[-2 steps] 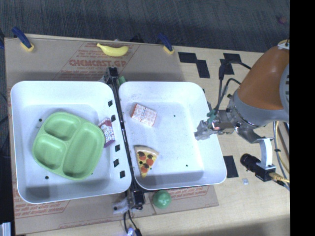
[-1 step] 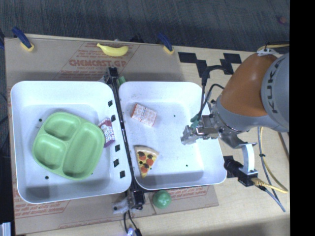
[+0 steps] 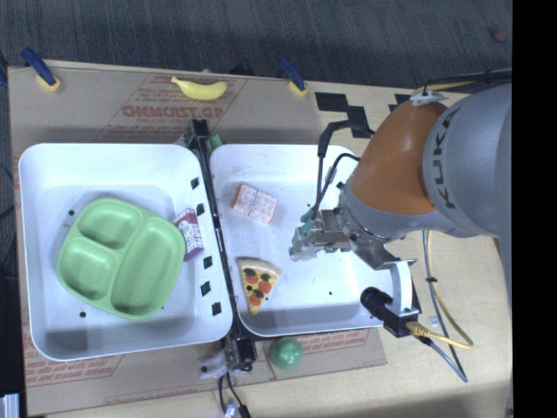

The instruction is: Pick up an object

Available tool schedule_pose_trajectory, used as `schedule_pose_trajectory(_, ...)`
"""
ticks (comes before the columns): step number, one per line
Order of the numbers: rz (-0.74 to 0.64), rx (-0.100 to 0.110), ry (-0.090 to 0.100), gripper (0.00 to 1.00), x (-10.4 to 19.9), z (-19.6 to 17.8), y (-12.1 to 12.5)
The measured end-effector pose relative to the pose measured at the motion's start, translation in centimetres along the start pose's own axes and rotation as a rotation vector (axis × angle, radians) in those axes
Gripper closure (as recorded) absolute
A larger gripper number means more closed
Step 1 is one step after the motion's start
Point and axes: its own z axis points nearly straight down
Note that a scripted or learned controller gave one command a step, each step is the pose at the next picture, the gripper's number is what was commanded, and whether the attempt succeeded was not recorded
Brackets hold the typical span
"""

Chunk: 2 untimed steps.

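In the right bin (image 3: 287, 159) lie a toy pizza slice (image 3: 256, 284) near the front left corner and a pale pink waffle-like block (image 3: 254, 203) toward the back left. My gripper (image 3: 306, 240) hangs over the middle of this bin, right of both objects and a little apart from them. Nothing shows between its tips. The grey arm with its orange band (image 3: 396, 172) covers the bin's right part.
The left bin (image 3: 43, 168) holds a green divided plate (image 3: 122, 256) and a small dark red packet (image 3: 190, 231) by its right wall. A green ball (image 3: 285, 353) lies in front of the bins, a yellow banana (image 3: 200, 87) behind them. Cables trail at the right.
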Motion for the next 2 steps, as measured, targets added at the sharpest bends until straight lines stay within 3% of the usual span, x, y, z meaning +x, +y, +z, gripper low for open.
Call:
schedule_pose_trajectory(1,0.001,0.0,-0.001,0.0,0.0,0.0,0.0)
schedule_pose_trajectory(2,0.002,0.005,0.001,0.0,-4.1,10.4,3.1)
